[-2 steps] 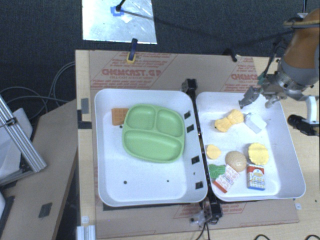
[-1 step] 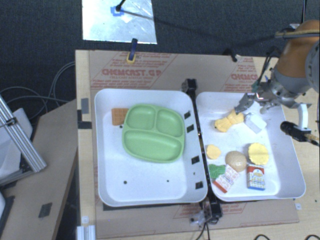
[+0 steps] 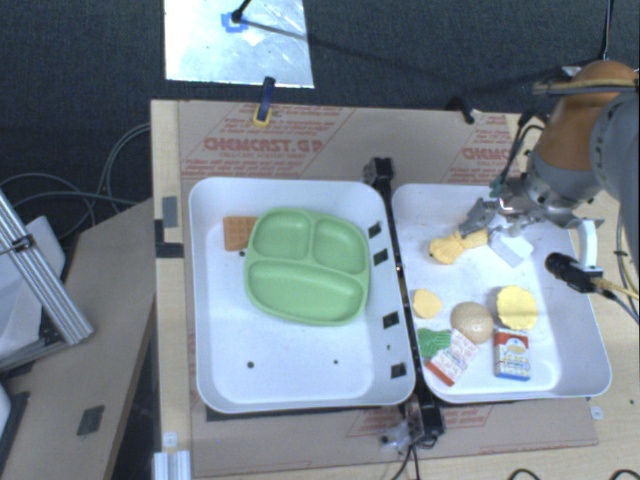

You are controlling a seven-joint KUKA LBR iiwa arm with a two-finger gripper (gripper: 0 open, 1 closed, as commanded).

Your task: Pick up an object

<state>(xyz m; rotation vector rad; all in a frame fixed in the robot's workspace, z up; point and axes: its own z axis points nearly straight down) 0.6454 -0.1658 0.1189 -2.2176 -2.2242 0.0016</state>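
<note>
Desk with two white bins — hand [image 3: 487,215] at yellow object [image 3: 452,246], right bin [image 3: 590,368]; grip state unclear; next: secure, lift.

Green divided plate [image 3: 305,266] in left bin [image 3: 215,368]

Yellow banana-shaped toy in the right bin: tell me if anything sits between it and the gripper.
Nothing visible does. The gripper sits right at the upper end of the yellow toy in the right bin. The round yellow pieces, bun and small cartons lie nearer the bin's front, clear of that path.
</note>
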